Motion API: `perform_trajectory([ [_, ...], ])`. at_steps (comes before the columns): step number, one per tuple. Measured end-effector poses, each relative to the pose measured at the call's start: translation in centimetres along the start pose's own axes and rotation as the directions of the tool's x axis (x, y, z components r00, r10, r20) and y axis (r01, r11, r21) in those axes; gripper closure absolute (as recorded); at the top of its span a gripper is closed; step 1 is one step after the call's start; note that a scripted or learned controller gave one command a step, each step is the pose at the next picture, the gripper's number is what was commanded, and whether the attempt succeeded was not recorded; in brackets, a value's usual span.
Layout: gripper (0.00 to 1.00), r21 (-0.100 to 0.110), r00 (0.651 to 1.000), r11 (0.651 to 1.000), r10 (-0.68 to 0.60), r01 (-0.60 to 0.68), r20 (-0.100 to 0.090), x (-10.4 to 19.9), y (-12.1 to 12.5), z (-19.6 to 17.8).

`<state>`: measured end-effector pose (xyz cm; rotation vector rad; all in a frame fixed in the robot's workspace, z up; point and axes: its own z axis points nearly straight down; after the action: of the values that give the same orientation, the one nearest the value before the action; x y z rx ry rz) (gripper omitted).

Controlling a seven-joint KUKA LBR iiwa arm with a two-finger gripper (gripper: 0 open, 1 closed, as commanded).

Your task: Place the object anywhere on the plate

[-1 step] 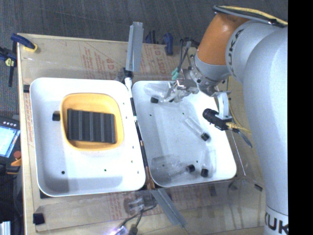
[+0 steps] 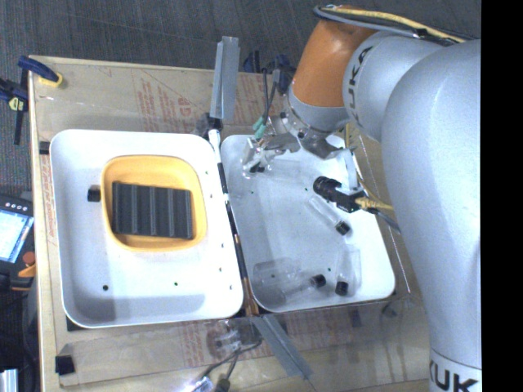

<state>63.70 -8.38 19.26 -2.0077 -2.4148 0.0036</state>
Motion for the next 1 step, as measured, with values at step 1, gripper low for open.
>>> perform_trajectory([
  [1, 1.00, 0.001, 1.000, 1.000, -0.024, 0.024, -0.001, 8.42, 1.17, -1.20],
])
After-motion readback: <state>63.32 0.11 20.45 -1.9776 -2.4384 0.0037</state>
